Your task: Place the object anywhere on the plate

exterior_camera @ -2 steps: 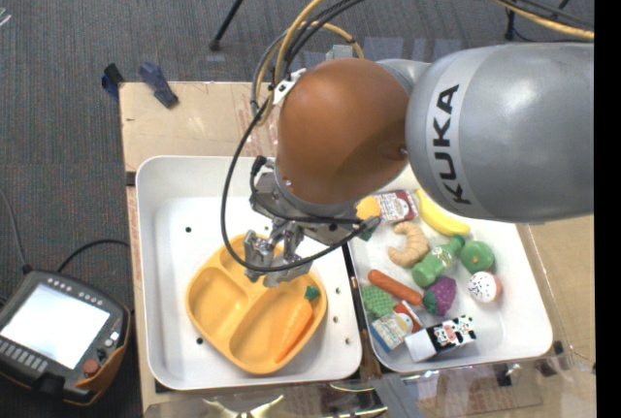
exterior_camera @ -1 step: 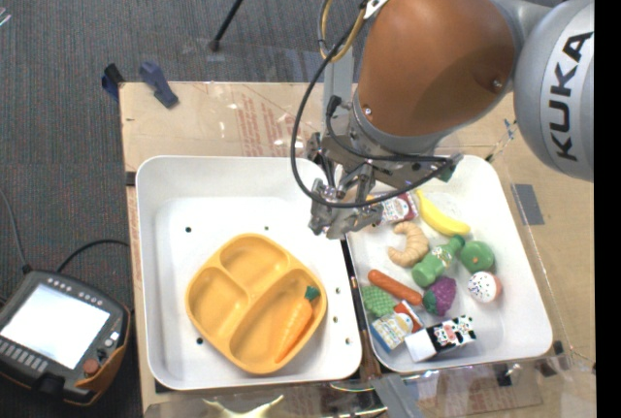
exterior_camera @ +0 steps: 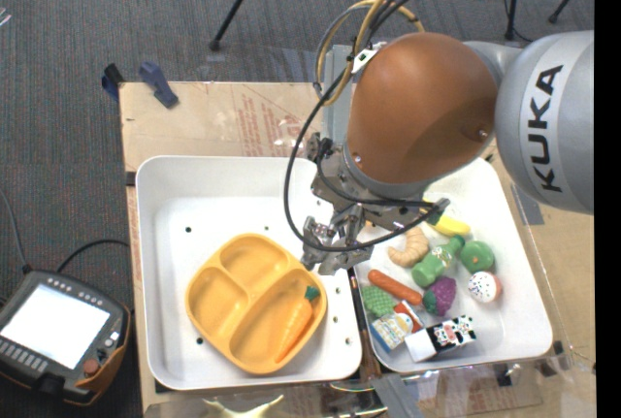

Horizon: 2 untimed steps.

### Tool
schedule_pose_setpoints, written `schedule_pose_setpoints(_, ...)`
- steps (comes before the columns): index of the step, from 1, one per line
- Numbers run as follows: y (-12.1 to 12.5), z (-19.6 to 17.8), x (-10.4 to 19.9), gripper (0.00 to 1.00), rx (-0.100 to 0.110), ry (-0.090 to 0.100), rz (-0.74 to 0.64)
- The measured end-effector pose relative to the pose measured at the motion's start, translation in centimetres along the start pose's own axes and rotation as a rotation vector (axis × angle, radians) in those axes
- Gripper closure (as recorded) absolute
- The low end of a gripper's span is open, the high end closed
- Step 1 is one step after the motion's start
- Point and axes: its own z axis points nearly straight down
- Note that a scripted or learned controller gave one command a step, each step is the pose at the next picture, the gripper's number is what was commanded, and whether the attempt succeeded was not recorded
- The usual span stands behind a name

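Observation:
An orange divided plate (exterior_camera: 254, 302) lies in the left white bin (exterior_camera: 175, 203). A toy carrot (exterior_camera: 297, 320) with a green top lies in the plate's right compartment. My gripper (exterior_camera: 326, 252) hangs just above the plate's upper right rim, right by the wall between the two bins, and a little above the carrot's green end. Nothing shows between its fingers. The arm's big orange-brown joint hides the wrist above it.
The right bin (exterior_camera: 514, 329) holds several toy foods: a red sausage (exterior_camera: 394, 286), a purple grape bunch (exterior_camera: 441, 294), green pieces (exterior_camera: 476, 256), a banana (exterior_camera: 448, 226), a croissant-like piece (exterior_camera: 408, 249), a white speckled ball (exterior_camera: 483, 287) and small cartons (exterior_camera: 441, 337). A tablet (exterior_camera: 53, 329) lies at the lower left.

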Motion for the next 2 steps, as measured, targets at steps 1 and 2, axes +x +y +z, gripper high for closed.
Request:
schedule_pose_setpoints(1, 0.0, -0.1, 0.0, 0.0, 0.002, -0.002, 0.0)
schedule_pose_setpoints(2, 1.9, 5.2, 4.9, 0.0, 0.001, 0.0, 0.199)
